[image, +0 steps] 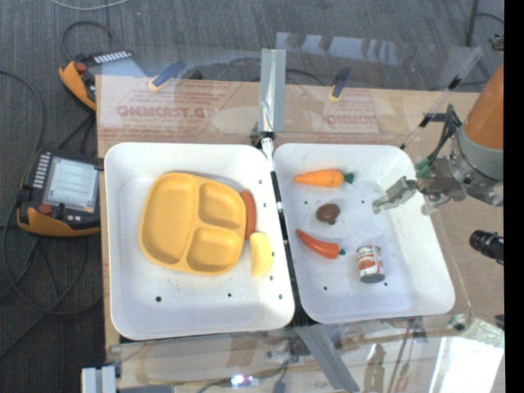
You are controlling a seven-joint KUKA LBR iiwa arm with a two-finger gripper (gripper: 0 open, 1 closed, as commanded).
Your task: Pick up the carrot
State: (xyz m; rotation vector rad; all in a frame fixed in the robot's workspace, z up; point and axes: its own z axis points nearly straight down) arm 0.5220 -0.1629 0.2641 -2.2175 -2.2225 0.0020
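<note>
Over the right edge of the right bin, toward the middle right of the frame, my gripper hangs with its fingers spread apart and nothing between them. One finger points left over the bin's white floor. My orange band shows at the far right.

Up in the top part of that same bin lies the carrot, lengthwise left to right, green end toward the right, well apart from my fingers. Below it sits a small brown rounded item, then a red chili pepper lying at a slant, and to the right of that a small can with a red and white label.

Across the divider, the left bin holds a yellow 3-compartment tray, with a reddish sausage-shaped piece touching its right rim and a pale yellow piece just below that. At the far left of the frame a teach pendant rests on the carpet.
</note>
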